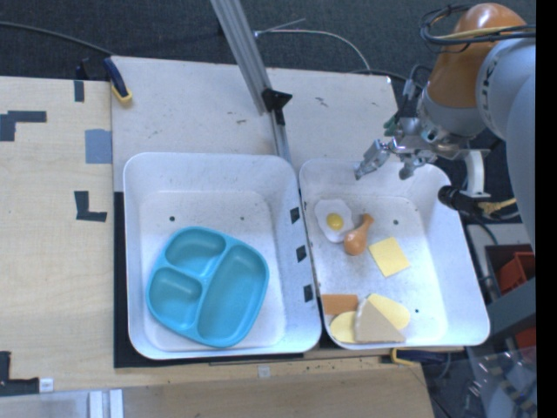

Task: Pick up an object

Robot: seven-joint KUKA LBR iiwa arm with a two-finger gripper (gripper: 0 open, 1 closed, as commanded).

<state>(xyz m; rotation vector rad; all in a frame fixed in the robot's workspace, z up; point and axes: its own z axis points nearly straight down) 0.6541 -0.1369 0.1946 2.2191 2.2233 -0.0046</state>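
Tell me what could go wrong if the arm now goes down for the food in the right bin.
The fried egg and drumstick touch, so a grab at one may drag the other. The cheese slice lies flat and may slip from the end effector. The end effector hangs above the right bin's far rim and could hit it coming straight down.

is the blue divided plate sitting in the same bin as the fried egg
No, the blue plate lies in the left bin; the fried egg is in the right bin.
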